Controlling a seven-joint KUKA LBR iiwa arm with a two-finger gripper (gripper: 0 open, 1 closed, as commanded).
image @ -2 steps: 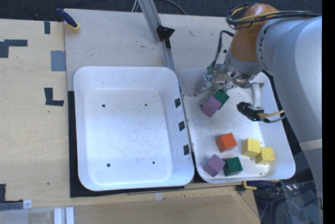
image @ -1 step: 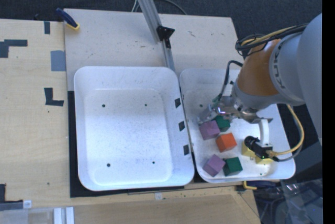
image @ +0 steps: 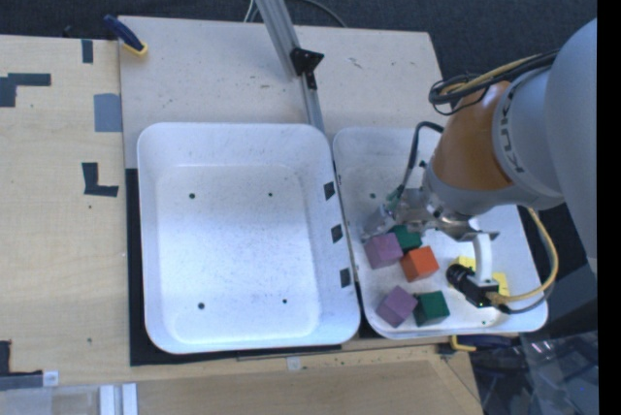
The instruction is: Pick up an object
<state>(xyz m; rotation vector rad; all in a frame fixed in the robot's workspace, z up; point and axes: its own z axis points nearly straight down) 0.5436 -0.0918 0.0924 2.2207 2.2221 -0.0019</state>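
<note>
**Arm low in the right bin, no pick to be seen yet**

Taking the orange cube [image: 420, 263] as the landmark. Nearest the camera, below it, sit a green cube [image: 432, 307] and, just left of that, a purple cube [image: 396, 304]. Right of the orange cube lies a yellow piece [image: 493, 283] with a black part of the tool across it. Touching the orange cube's upper left is a second purple cube [image: 382, 249], and a dark green block [image: 408, 238] peeks out just above it. All lie in the right bin [image: 361, 161]. The gripper [image: 415, 214] is down just above that cluster, under the wrist; whether it is parted or closed I cannot tell, and nothing shows as gripped. Left of everything, the left bin [image: 155, 209] holds no blocks. Farthest up, a metal pole [image: 277, 11] crosses the bench.

Judged from this, the approach is made; the grasp and lift remain
</note>
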